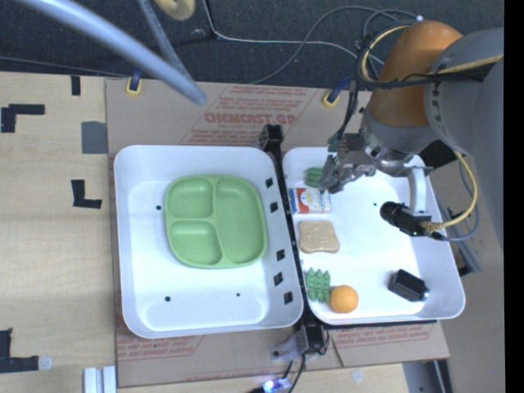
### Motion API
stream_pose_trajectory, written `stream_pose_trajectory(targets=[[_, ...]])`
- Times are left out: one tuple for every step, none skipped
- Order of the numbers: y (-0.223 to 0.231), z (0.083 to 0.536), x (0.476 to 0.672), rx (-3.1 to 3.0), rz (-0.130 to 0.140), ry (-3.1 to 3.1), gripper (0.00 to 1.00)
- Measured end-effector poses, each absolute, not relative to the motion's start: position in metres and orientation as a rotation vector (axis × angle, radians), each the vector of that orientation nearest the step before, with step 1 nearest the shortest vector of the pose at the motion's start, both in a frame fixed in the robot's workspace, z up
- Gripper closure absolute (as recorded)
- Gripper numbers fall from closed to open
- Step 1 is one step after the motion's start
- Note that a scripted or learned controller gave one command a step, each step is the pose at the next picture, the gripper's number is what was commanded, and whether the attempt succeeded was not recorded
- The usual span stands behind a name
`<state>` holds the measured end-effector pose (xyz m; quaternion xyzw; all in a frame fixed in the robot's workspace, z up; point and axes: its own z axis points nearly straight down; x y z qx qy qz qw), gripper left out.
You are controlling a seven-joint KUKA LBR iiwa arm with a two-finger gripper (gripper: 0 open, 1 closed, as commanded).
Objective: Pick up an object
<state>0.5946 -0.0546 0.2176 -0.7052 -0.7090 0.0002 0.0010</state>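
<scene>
Two shallow white bins (135, 244), one green divided plate (216, 221), one small printed carton (312, 201), one tan bread slice (318, 237), one orange (344, 299), two small green toys (318, 282), one loose black block (407, 285), one cardboard sheet (246, 113), two yellow clips (133, 84)

- Well off to the view's left of the gripper (332, 178) you have the left bin (135, 219), with a green divided plate (217, 221) lying flat in it.
- Near the gripper, just below it in the view, you'll see a slice of toast (318, 237).
- Farther below it, a green leafy toy (318, 282) sits just beside an orange (344, 299).
- Down and to the view's right, well apart from it, lies a black block (407, 285).
- Above it in the view, you'll see a printed cardboard sheet (246, 113).
</scene>
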Motion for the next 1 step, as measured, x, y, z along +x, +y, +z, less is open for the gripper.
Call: stream_pose_trajectory(targets=[[0.0036,0.2287,0.5920,-2.212,-0.002,-2.229,1.00]])
